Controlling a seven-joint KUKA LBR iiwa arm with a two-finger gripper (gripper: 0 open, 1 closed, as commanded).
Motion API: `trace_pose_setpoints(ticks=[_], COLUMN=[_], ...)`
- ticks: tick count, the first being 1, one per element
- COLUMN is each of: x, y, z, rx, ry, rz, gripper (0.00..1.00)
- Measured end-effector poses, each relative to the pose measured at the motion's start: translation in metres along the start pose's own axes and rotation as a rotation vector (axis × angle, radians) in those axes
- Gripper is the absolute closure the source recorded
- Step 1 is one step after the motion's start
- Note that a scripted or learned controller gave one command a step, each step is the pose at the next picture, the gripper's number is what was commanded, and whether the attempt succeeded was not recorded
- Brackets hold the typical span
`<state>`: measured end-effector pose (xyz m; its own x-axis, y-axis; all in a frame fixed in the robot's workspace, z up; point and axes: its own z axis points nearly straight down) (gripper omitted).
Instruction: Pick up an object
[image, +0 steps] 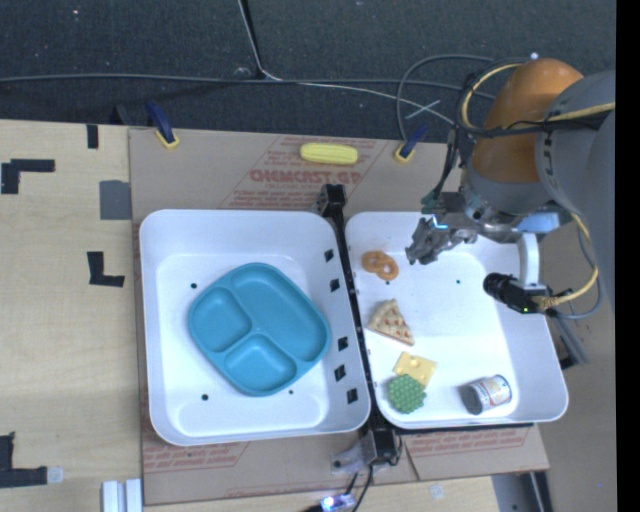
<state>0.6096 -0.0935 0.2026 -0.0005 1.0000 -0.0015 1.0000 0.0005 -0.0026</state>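
**Gripper over the right bin, nothing between the fingers**

Cardboard covers the bench (200, 170) beneath two white bins, with dark carpet beyond the far edge. My gripper (428, 243) hangs over the far part of the right bin (520, 360), its dark fingers pointing down toward the bin floor. From this angle I cannot tell whether the fingers are apart or together, and I see nothing between them.

Nearest to me is the pretzel (380, 264), lying just to the side of the fingers, toward the divider between the bins and close to the bin's far-left corner. It is apart from the gripper, not touching it. Further toward the near edge, along the same left side, lies the pizza slice (390, 322), and beyond that the cheese wedge (415, 367), with the green bumpy ball (406, 394) touching it, near the near-left corner. The small can (486, 393) lies on its side by the near-right corner, well apart from my gripper.

Across the divider, the left bin (170, 240) carries the blue divided plate (259, 327), set roughly in its middle. Outside both bins, a yellow banana (328, 153) rests on the cardboard near the far edge of the bench.
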Motion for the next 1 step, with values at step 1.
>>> trace_pose_setpoints(ticks=[1], x=[0.0492], y=[-0.0158], z=[0.0072], rx=[0.001], ry=[0.002], rz=[-0.003], gripper=[1.0])
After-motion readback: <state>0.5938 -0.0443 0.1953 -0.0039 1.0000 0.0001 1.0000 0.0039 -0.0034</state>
